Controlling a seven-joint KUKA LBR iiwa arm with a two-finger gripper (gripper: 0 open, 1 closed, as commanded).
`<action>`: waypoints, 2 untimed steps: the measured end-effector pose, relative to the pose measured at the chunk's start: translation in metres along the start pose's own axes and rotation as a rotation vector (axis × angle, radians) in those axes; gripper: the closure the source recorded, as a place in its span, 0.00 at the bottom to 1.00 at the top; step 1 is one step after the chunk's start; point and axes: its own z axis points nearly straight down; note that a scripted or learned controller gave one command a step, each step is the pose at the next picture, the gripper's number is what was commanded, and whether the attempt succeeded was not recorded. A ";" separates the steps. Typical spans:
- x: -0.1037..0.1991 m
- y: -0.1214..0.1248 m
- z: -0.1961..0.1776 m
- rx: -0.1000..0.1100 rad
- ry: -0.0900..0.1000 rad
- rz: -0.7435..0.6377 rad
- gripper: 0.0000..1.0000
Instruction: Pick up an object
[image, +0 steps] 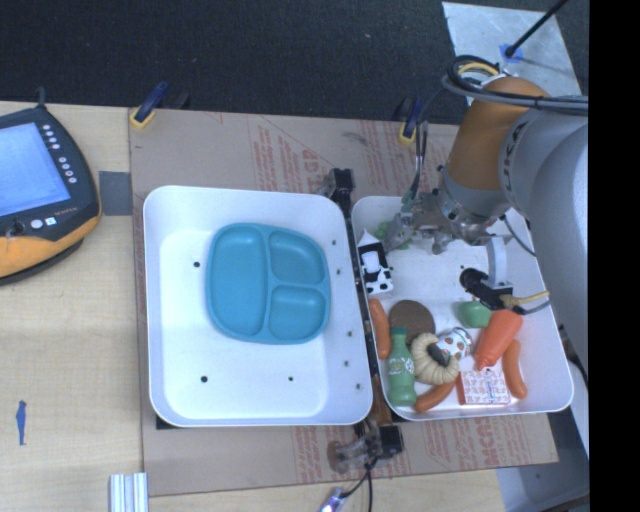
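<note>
Grey arm (540, 150) over right bin (545, 400), jaws (432, 232) hidden

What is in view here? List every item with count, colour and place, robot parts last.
Bins: 2, white, side by side on the bench.
Divided plate: 1, light blue, in the left bin.
Cow toy: 1, black and white, right bin's left edge.
Bottle: 1, green, right bin's front.
Brown disc: 1, right bin's middle.
Carrot-like piece: 1, orange, right bin.
Sausage-like pieces: about 3, orange-red, right bin.
Patterned card: 1, red and white, right bin's front.
Handheld pendant: 1, orange with screen, bench's left.
Clamps: 2, blue and yellow, bench's back.
Arm: 1, grey with orange band, over the right bin.
Gripper: 1, right bin's back; finger state unclear.
</note>
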 end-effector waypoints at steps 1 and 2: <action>-0.002 0.001 0.001 0.000 0.003 0.000 0.00; -0.002 0.001 0.001 0.000 0.003 -0.001 0.00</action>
